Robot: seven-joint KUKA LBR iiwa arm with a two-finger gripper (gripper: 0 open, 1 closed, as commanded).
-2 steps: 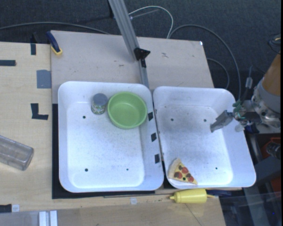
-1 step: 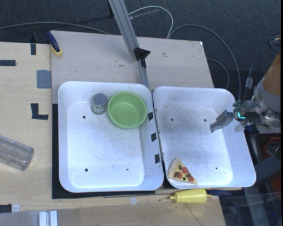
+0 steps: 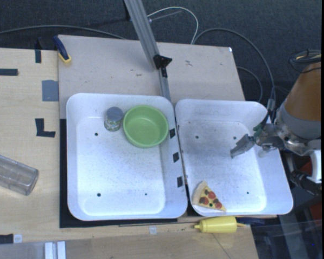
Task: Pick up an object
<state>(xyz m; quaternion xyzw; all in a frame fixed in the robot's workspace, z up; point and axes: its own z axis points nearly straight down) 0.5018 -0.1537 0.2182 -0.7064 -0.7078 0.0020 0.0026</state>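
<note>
I cannot tell the tool's grip state; I should centre it over the pizza slice before descending.

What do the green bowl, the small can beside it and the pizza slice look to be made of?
Green bowl: likely plastic, one even matte colour with a soft sheen.
Small can: probably metal, grey lid with a dull shine, labelled side.
Pizza slice: seems a toy, plastic or rubber, with flat painted-looking toppings.
</note>
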